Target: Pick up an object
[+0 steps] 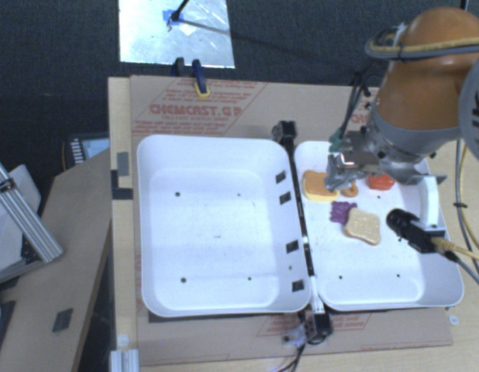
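Seen from above at a slant, two shallow white bins sit side by side on a cardboard sheet printed in red. The left bin lies toward 9 o'clock in the view and the right bin toward 3 o'clock. The grey and orange arm reaches in from 3 o'clock and leans over the far part of the right bin. Its gripper hangs low at about 11 o'clock in that bin, right over the 3 o'clock edge of a flat yellow-orange piece. Whether it is spread or closed cannot be told from this angle, nor whether it grips anything. All the loose things lie in the right bin. A small red piece sits at 12 o'clock, just beside the gripper on its 3 o'clock side. A purple piece lies at 6 o'clock from the gripper. A tan toast-shaped slice touches the purple piece near the middle of the bin. Beyond the bins, at 12 o'clock in the view, a blue and yellow clamp grips the cardboard's edge, below a shiny silver sheet.
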`<state>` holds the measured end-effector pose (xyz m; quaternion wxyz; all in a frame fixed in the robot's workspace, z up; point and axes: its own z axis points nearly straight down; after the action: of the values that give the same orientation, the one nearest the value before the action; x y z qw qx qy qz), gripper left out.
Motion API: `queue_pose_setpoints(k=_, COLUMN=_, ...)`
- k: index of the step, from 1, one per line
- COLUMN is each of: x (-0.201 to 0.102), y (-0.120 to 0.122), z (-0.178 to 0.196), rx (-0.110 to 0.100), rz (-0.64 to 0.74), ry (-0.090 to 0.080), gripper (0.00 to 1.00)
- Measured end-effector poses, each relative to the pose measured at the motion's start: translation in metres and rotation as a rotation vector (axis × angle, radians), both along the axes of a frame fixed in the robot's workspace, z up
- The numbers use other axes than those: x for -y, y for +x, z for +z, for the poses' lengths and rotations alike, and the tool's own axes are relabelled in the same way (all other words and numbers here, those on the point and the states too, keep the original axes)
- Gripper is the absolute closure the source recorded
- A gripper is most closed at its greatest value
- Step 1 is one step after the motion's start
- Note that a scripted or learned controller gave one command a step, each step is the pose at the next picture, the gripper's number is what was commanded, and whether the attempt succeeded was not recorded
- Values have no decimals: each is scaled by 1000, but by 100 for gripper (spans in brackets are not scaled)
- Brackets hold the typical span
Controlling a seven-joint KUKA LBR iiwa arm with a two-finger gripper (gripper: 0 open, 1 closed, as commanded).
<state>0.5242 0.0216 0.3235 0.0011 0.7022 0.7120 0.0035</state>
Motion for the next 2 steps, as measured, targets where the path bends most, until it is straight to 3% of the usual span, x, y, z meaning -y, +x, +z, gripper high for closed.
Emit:
queue_pose_setpoints(k=1, x=-46, y=21, z=9, rx=-2, rz=-5, ry=-2, gripper=100)
queue_pose_setpoints(k=2, x=-114, y=-39, z=3, rx=-7, rz=-5, ry=-2, gripper=100)
